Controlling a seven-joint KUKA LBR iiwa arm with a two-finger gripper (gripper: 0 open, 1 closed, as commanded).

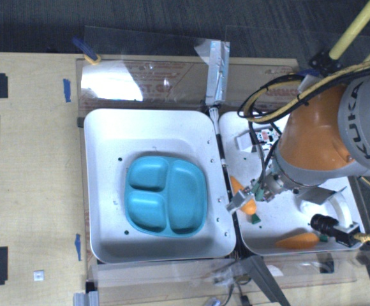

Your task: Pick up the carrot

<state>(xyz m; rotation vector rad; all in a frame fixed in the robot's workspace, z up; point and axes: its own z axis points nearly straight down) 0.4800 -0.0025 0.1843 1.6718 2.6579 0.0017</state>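
A small orange carrot (249, 207) with a green end lies across my gripper (241, 201) at the left edge of the right bin (271, 225), close to the wall between the bins. The gripper is shut on the carrot, and one grey finger (237, 202) crosses over its middle, so orange shows on both sides of it. The arm's orange band and grey wrist hang above the bin's middle and hide much of its floor.
A second orange piece (296, 240) with a green end lies near the right bin's front edge. A blue divided plate (167, 194) sits in the left bin (108, 171). Yellow and black cables loop over the right bin's back.
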